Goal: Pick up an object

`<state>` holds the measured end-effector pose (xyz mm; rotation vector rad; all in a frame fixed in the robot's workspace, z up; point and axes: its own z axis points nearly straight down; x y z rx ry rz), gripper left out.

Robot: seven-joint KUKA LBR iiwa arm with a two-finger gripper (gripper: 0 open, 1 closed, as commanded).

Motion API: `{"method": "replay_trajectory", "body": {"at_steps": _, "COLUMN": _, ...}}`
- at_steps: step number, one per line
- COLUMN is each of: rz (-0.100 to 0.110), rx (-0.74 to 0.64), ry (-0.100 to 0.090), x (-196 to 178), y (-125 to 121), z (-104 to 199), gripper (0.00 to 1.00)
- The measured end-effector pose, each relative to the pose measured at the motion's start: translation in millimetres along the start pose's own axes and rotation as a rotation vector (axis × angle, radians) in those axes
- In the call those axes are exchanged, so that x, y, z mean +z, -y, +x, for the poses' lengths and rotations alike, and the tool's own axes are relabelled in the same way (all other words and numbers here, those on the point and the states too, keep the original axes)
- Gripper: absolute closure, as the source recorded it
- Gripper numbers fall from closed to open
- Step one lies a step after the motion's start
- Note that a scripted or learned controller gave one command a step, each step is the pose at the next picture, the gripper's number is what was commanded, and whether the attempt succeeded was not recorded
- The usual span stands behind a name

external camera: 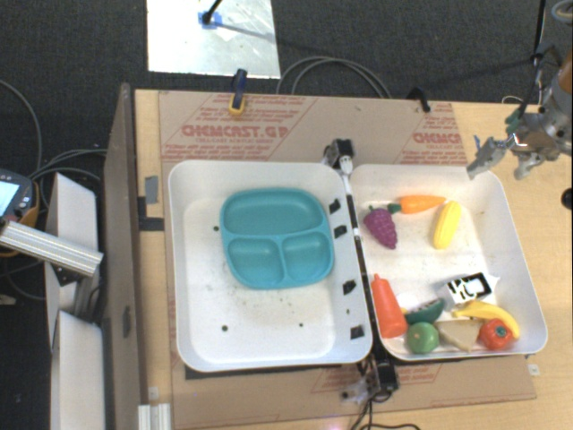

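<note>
My gripper [504,157] hangs open above the far right corner of the right bin [501,206], its two fingers spread and nothing between them. In that bin lie a carrot [421,204], purple grapes [382,227], a yellow corn cob [447,224], an orange-red bottle shape [388,305], a green apple [422,337], a dark green piece [427,311], a black-and-white tag [468,287], a banana [489,311], a tomato [497,333] and a tan wedge [460,333].
The left bin [192,267] holds a teal divided plate [277,237]. A clip-lined divider [350,240] separates the two bins. Cardboard [269,128] lines the bench behind them. A metal rail [49,247] lies off the bench at the left.
</note>
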<state>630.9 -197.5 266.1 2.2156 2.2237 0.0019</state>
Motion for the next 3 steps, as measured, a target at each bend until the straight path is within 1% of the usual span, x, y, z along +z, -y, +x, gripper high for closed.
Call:
{"method": "replay_trajectory", "body": {"at_steps": 1, "rz": 0.008, "rx": 0.002, "ry": -0.003, "x": 99, "y": -1, "z": 1, "gripper": 0.00}}
{"method": "replay_trajectory", "body": {"at_steps": 2, "rz": 0.008, "rx": -0.001, "ry": -0.003, "x": 187, "y": 11, "z": 20, "gripper": 0.00}}
{"method": "replay_trajectory", "body": {"at_steps": 3, "rz": -0.001, "rx": -0.002, "ry": 0.000, "x": 171, "y": 8, "z": 18, "gripper": 1.00}}
